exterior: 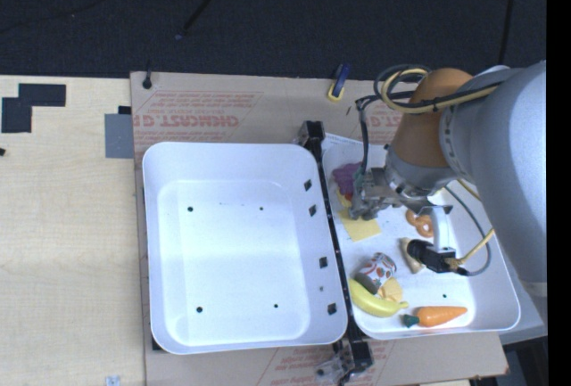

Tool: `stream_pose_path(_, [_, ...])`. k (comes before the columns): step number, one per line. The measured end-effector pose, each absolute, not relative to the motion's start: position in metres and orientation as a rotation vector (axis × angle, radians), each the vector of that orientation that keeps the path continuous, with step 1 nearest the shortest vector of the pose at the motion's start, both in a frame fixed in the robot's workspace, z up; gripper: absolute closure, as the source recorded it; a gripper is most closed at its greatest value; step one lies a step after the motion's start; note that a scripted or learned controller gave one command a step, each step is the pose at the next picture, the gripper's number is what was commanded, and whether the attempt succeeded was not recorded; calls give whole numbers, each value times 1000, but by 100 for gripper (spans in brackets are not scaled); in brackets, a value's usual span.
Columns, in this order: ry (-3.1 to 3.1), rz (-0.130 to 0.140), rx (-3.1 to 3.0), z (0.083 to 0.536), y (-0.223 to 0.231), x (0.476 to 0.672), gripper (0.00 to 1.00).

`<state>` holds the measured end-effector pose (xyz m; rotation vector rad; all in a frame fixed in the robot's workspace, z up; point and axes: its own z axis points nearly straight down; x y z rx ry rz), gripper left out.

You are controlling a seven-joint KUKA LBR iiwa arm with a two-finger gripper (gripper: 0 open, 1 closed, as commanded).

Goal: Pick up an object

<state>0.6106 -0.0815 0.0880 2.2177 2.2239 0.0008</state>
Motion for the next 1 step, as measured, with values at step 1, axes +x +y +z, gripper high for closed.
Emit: stream_pose_path(1, [2224,-2,2220,88,-82,608,0])
